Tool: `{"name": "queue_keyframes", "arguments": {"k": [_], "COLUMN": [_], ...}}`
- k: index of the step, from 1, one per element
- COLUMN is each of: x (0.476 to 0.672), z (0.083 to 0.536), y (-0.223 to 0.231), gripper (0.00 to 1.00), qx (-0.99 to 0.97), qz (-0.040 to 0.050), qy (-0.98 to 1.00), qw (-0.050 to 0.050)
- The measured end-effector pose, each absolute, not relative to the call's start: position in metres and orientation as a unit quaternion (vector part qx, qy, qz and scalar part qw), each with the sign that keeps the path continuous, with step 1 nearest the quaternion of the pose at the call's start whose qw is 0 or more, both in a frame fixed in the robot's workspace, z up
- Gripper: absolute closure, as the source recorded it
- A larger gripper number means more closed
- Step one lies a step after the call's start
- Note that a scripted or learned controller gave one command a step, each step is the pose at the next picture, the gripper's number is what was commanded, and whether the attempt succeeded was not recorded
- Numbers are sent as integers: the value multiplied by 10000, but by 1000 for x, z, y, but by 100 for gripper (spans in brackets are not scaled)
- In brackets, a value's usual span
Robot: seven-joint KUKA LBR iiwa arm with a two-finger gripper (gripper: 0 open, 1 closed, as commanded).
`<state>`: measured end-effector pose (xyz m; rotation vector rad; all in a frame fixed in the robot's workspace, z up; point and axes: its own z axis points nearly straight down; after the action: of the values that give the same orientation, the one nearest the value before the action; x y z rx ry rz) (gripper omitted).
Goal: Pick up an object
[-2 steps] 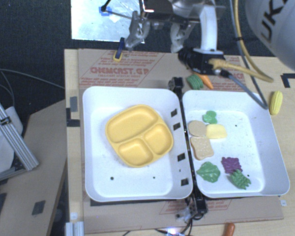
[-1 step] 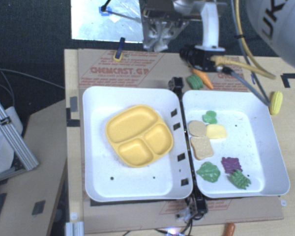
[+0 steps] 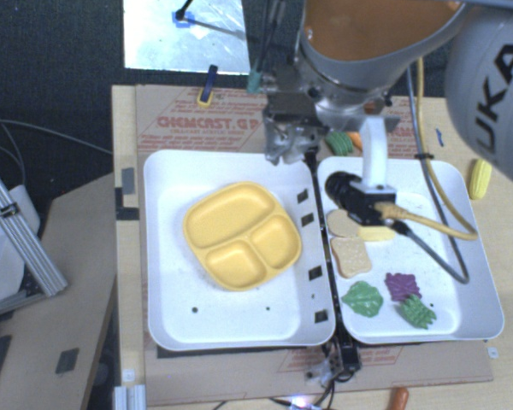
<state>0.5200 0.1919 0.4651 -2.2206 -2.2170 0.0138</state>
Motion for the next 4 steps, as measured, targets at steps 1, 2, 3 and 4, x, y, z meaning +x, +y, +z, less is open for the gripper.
{"name": "queue_keyframes", "arguments": {"k": [1,2,3,4], "x": [485,487,485,487], "z": [425,438,287,295], "y": [142,145,82,86], "gripper": [100,100,100,0], "qx": [-7080,-7051,-7094,-7069], "qz": [19,-20,60,-8], "qy": [-7062,-7091,-7048,-7073], "qw": [10,-10,29,-3]}}
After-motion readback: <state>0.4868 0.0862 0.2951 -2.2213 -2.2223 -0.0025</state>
